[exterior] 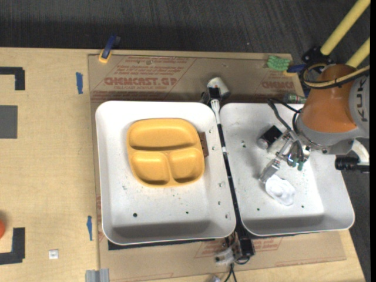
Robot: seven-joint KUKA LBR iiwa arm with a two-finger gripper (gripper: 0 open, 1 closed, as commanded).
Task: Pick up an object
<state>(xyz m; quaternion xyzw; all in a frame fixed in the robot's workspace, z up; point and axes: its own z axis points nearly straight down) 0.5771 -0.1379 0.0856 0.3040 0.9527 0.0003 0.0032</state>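
White object (pixel 280 190) lay in right bin (pixel 329 213), just below-left of gripper (pixel 276 166); finger state could not be told; best to centre over it, then descend squarely.

arm (pixel 335 107) cut off right; red object (pixel 2 229) cut off left

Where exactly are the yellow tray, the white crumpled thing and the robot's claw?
yellow tray (pixel 166 151): camera view, on its central ridge, in the left bin.
white crumpled thing (pixel 279 191): camera view, on its middle, in the right bin.
gripper (pixel 271 170): camera view, at its fingertips, just above the white thing.
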